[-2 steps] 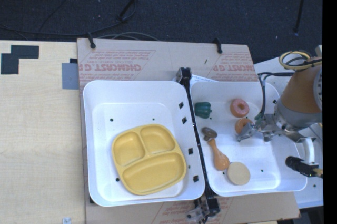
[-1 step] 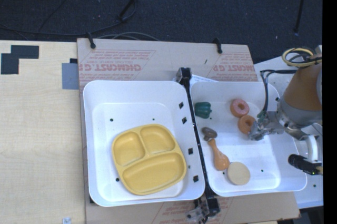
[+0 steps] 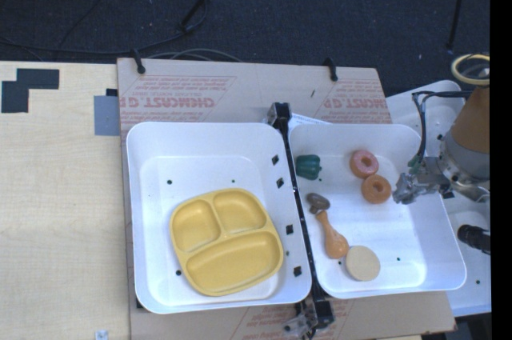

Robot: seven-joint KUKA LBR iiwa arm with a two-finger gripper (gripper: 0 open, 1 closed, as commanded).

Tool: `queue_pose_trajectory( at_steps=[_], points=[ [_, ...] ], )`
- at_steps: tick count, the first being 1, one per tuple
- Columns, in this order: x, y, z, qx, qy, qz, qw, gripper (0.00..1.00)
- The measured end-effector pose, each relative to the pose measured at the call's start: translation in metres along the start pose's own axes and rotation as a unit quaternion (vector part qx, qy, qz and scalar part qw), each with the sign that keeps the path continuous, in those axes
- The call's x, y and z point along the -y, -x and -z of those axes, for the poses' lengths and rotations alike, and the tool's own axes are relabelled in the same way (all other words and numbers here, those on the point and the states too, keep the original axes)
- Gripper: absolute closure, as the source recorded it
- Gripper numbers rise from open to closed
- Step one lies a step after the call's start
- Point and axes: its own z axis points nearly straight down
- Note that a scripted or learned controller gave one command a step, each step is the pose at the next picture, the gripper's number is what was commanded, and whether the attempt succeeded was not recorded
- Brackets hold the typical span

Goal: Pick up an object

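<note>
The right bin [image 3: 400,276] holds several small items. A pink donut [image 3: 364,163] and a brown donut [image 3: 376,189] lie near its far right part. A green pepper [image 3: 308,166] sits by the divider. An orange spoon-like piece with a grey head [image 3: 328,228] lies in the middle, and a cream disc [image 3: 362,262] rests near the front. My gripper [image 3: 406,190] hangs low over the right side of this bin, just right of the brown donut. I see nothing held in it.
The left bin [image 3: 152,170] carries a yellow divided plate [image 3: 228,238]. The arm with its orange band [image 3: 472,122] comes in over the right bin's right wall. Cables and a black clamp [image 3: 278,113] sit at the back between the bins.
</note>
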Motion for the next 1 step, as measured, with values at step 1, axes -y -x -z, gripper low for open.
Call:
queue_pose_trajectory(
  at_steps=[1],
  points=[
    [0.0051, -0.0065, 0.0481, 0.000, 0.000, 0.004, 1.0000, 1.00]
  ],
)
